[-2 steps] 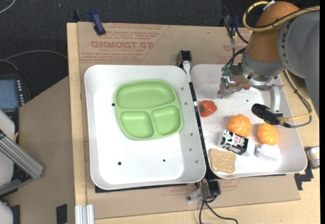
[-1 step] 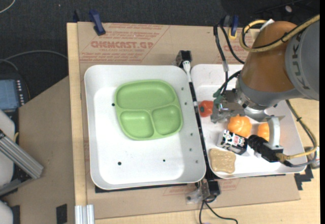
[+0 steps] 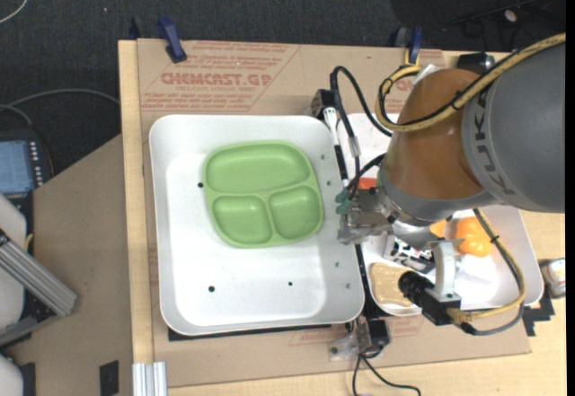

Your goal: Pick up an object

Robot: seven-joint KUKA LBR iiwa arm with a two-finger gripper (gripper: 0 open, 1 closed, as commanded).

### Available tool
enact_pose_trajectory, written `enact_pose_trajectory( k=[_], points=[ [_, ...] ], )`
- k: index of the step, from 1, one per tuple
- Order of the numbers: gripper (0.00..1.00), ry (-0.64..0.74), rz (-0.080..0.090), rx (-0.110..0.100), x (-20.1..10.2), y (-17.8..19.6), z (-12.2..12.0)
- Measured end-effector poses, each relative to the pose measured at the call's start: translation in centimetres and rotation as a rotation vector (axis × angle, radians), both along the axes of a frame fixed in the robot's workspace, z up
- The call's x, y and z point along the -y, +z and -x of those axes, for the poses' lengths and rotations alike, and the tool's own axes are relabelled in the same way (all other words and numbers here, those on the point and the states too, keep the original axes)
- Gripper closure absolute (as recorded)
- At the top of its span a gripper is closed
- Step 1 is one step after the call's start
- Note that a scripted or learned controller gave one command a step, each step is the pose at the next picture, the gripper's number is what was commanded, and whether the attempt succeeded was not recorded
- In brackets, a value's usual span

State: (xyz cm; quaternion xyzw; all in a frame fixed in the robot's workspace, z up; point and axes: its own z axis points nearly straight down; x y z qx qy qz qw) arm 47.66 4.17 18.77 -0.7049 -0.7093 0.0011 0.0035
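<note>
Though I hang low over one white bin (image 3: 530, 282), my own wrist with its orange band (image 3: 431, 147) covers most of what lies under me, so I cannot tell whether my gripper (image 3: 400, 246) is clenched or released, nor whether it has anything in its grasp. Close beside me, toward the arm's side, an orange object (image 3: 472, 237) rests on the bin floor, partly hidden by a yellow cable (image 3: 503, 264). Just below me in the picture, near the bin's front corner, lies a tan, flat-looking object (image 3: 384, 282). Away from me, across the rim where the two bins meet, the other white bin (image 3: 180, 277) holds a green divided plate (image 3: 263, 192), lying flat toward its far half, well apart from me.
</note>
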Motion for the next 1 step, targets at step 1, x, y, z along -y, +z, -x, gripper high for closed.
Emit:
enact_pose_trajectory(
  k=[1],
  points=[
    [1.0, 0.002, -0.002, 0.02, -5.09, 11.88, -0.4]
  ],
)
